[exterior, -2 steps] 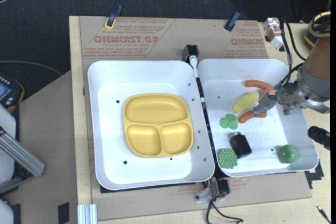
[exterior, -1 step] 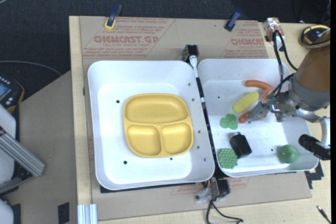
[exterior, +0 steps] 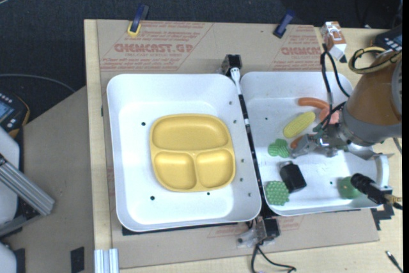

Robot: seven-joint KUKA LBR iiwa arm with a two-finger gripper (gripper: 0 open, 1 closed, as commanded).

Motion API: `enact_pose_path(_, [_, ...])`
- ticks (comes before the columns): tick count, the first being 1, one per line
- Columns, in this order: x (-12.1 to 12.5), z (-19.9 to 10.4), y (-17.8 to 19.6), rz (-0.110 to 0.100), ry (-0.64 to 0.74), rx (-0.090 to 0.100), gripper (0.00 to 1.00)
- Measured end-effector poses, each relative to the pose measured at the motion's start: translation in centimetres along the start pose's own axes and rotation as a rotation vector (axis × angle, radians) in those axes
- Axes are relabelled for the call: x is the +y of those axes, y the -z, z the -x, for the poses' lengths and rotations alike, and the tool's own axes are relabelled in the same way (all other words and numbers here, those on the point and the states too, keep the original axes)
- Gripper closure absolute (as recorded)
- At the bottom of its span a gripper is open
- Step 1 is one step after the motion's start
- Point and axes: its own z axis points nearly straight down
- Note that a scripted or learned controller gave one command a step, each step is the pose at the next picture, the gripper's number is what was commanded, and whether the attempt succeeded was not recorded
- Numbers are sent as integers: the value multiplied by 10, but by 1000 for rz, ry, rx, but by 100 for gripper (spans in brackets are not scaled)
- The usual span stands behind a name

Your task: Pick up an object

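Observation:
The right bin holds several small items. An orange sausage lies at the back, with a yellow corn cob just in front of it. A green leafy piece and a small orange piece sit at mid-left. A black block and a round green piece lie near the front, and another green piece is at front right. My gripper hangs low over the bin's middle, right beside the orange piece and below the corn. Nothing is visibly held.
The left bin carries a yellow divided plate. The arm covers the right bin's right side, with black cables over its back corner. A black part juts out near the front right corner.

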Motion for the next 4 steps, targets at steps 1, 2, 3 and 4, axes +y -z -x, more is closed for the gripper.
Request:
enact_pose_path(1, [2,1,14,8,-1,-3,100])
enact_pose_path(2, [2,10,61,13,-1,-6,100])
enact_pose_path(3, [8,14,106,14,1,-7,100])
enact_pose_path(4, [9,14,146,14,2,-7,100])
